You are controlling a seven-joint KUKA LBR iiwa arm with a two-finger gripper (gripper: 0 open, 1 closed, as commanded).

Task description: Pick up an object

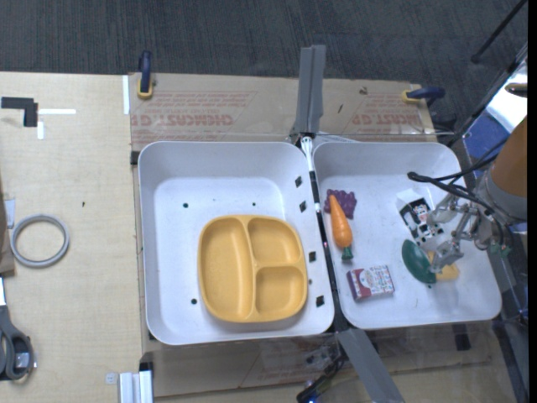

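My gripper (438,243) hangs low over the right side of the right bin (377,175), with the arm coming in from the right. Just below and left of it lies a dark green object (416,261), and a small yellow piece (449,270) sits beside that. A small white and black item (414,212) lies just up and left of the gripper. Further left in the same bin are an orange carrot (341,225), a purple grape bunch (342,201) and a small red box (370,282).
The left bin (153,225) holds a yellow divided plate (252,267). On the bench at the left lie a grey tape ring (38,240) and scissors (13,353). Clamps (145,75) (424,96) hold cardboard behind the bins.
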